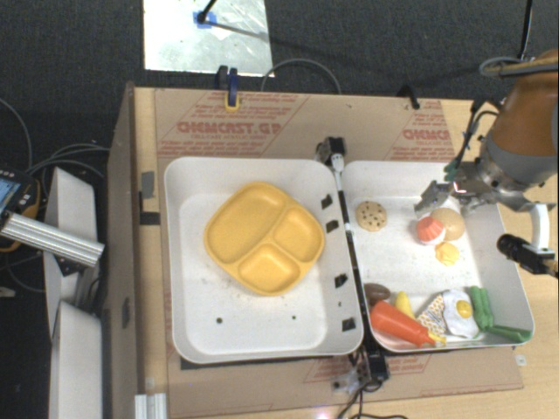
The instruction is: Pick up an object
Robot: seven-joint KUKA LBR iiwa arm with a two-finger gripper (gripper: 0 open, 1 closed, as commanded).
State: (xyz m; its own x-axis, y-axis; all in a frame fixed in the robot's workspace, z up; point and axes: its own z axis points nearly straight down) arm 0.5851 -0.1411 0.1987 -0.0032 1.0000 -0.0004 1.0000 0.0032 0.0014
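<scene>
Bench (262, 120): brown board with red lettering, carrying both bins.
Left bin (188, 260): white, lay directly on the bench.
Right bin (397, 182): white, touching the left bin's right edge along a clipped seam.

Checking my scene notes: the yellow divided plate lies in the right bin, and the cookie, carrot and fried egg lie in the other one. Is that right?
Not quite. The camera view shows the yellow divided plate in the left bin. The cookie, carrot and fried egg do lie in the other one, the right bin.
</scene>
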